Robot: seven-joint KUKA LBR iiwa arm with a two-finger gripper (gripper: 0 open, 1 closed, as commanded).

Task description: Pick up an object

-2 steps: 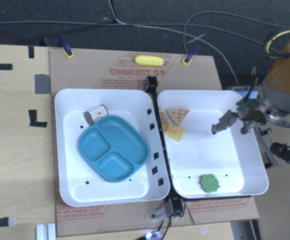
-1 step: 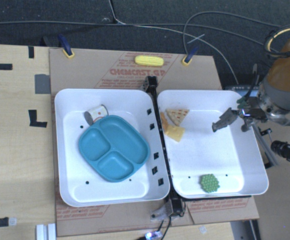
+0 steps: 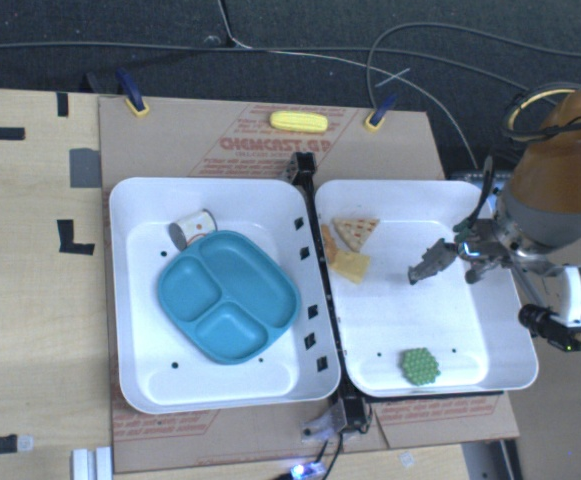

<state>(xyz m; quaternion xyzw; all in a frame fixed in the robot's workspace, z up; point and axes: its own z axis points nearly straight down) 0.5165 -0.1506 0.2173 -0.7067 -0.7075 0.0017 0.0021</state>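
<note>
Where arm [image 3: 545, 183] leaves frame, cut-off

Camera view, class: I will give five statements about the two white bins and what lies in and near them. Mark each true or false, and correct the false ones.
1. The blue divided plate lies in the left bin. True.
2. The green bumpy object lies in the left bin. False: it lies in the right bin, near its front edge.
3. The yellow object lies outside both bins, on the cardboard behind them. True.
4. The gripper holds the green object. False: it is over the right bin, apart from it.
5. The waffle-like pieces lie beside the blue plate. False: they lie in the right bin.
</note>
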